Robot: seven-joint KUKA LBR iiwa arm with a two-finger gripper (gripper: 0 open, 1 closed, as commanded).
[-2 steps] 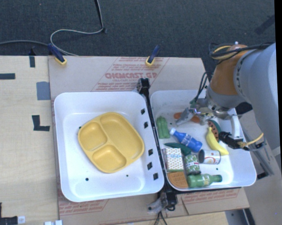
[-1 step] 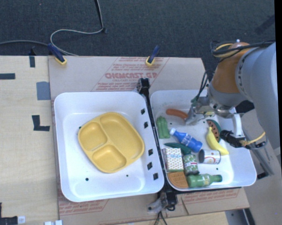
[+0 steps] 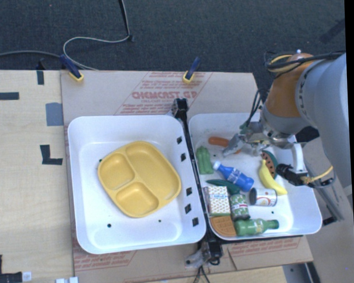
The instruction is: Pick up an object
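Observation:
The right bin (image 3: pixel 303 211) holds a pile of small items. Among them are an orange carrot (image 3: pixel 218 141), a green piece (image 3: pixel 204 160), a blue bottle (image 3: pixel 235 177), a banana (image 3: pixel 266 178), a small box (image 3: pixel 217 201), a can (image 3: pixel 239 205) and a green bottle (image 3: pixel 257 226). My gripper (image 3: pixel 240 142) hangs low over the back of this bin, just right of the carrot and above the blue bottle. Its fingers (image 3: pixel 231 147) stand open with nothing between them.
A yellow divided plate (image 3: pixel 139 178) lies in the left bin (image 3: pixel 87 230). The grey arm with its orange band (image 3: pixel 286 92) reaches in over the right bin's far right corner. Yellow clamps (image 3: pixel 191 73) hold the cardboard at the back edge.

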